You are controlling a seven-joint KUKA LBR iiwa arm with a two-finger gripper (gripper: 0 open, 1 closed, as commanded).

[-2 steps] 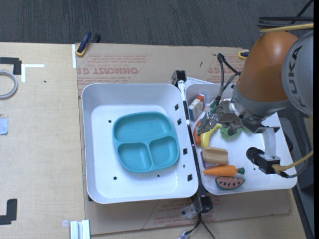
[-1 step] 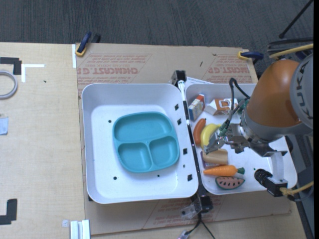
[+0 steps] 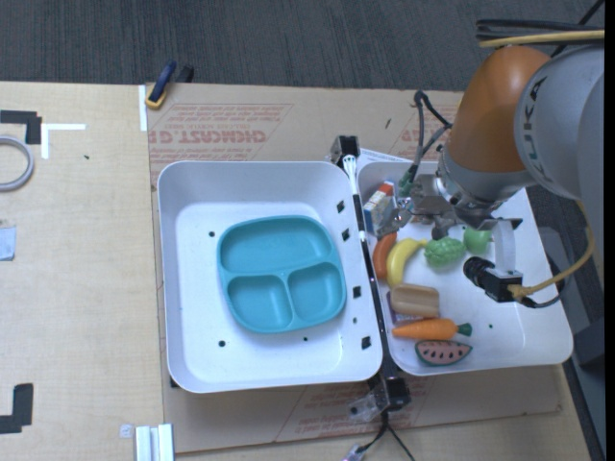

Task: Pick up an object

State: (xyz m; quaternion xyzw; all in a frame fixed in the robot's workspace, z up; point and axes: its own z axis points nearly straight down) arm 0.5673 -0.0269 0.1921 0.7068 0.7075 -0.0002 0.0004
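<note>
Camera view: the gripper [image 3: 452, 227] is lowered into the right bin [image 3: 538, 339], just above the green toy [image 3: 444, 252] beside the banana [image 3: 402, 260]. Its grip cannot be told. Reaching is judged underway; closing and lifting are needed next.

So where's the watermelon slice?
In the camera view, the watermelon slice lies in the right bin, at its near edge, just below the carrot.

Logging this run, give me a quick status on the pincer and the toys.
Pincer low in right bin, fingers hidden. Nothing seen held. Green toy and banana right beside it. Carrot and watermelon slice nearer the front.
</note>
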